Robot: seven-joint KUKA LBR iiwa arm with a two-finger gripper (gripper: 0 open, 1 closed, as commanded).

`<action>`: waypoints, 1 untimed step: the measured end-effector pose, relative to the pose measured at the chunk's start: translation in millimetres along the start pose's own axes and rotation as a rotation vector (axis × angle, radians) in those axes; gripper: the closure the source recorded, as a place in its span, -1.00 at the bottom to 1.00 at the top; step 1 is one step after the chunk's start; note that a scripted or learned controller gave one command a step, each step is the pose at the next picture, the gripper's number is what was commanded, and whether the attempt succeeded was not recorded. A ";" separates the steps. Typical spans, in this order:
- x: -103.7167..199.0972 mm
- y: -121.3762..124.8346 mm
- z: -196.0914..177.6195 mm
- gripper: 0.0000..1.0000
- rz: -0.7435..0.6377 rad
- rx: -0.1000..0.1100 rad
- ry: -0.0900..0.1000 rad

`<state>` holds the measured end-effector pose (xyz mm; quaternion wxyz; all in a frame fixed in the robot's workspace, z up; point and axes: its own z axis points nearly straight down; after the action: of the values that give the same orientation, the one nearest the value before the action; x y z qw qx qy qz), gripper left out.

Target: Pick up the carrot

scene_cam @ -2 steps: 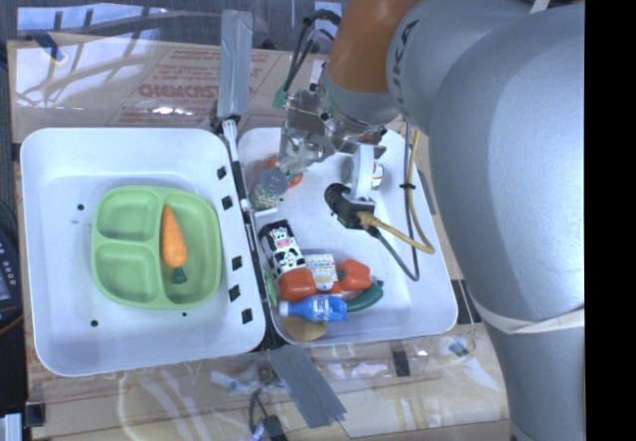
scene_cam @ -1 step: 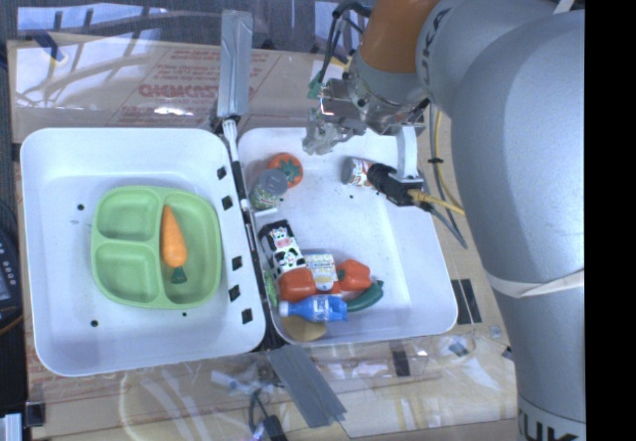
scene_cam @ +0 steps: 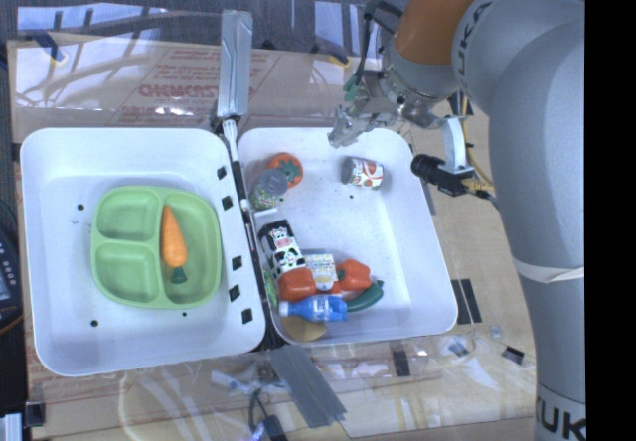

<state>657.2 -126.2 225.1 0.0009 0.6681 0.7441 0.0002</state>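
Carrot [scene_cam: 174,240] lies in the right compartment of the green plate [scene_cam: 124,265], in the left bin [scene_cam: 50,230], well apart from the gripper [scene_cam: 350,128]. That one hangs over the far rim of the right bin [scene_cam: 417,260]. I cannot tell if its fingers are open, so the reach seems not yet begun.

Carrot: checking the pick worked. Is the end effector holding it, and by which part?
No. The carrot lies in the green divided plate; the end effector is above the right bin.
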 end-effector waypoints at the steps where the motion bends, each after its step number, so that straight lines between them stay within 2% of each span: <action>1: -31.1 -3.2 5.1 1.00 -0.044 -0.001 -0.001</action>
<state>657.3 -157.5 220.1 0.0016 0.6515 0.7586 0.0004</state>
